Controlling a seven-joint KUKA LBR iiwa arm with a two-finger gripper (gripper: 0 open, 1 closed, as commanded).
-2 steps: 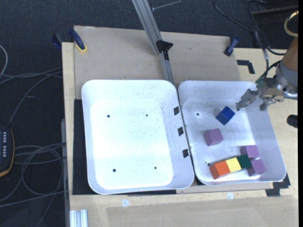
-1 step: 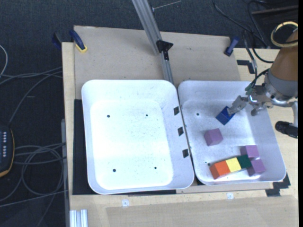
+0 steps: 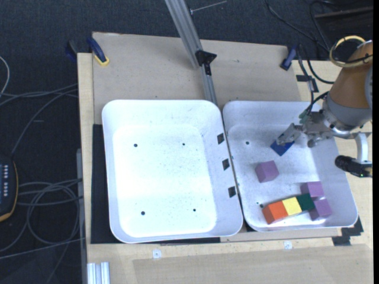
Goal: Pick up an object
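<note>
Tool: my tool [image 3: 290, 139] hangs low over the right bin [image 3: 237, 158], in its upper part, reaching in from three o'clock on the grey arm [image 3: 349, 99].
Tool state: a small blue block [image 3: 282, 147] sits at the fingertips and looks pinched between them. I judge this a grip, though the slant of the view leaves the contact itself hard to read.
Task's thing: the blue block is at about twelve o'clock within the right bin, near the back wall and well apart from the other pieces.
Why there: I judge the blue block suits a pick because it stands alone, so the fingers can close on it without nudging a neighbour.
Other pieces: a purple cube [image 3: 267, 171] lies near the bin's middle. At five o'clock an orange, yellow and green bar [image 3: 288, 208] lies touching two more purple blocks [image 3: 317, 198], crowded against the front wall.
Left bin: the left bin [image 3: 112, 158] sits just beside the right one on the table [image 3: 148, 70], the two rims touching.
Progress: if the pinch is real, the lift is what remains.
Risk: a shallow hold on a block corner could slip as I rise.
</note>
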